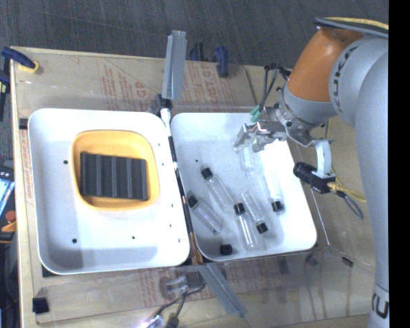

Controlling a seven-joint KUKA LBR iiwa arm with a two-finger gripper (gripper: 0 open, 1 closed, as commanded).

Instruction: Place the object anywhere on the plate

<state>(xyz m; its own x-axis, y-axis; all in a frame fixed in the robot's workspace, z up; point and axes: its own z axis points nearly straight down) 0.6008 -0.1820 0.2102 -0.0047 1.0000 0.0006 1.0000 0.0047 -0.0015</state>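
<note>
right bin (297, 234): jaws (249, 137) above clear vials (227, 203).

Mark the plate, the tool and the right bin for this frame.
plate (115, 142): camera view, its yellow rim, top edge.
tool (249, 137): camera view, at its fingertips.
right bin (198, 145): camera view, bare white floor, upper left.
</note>
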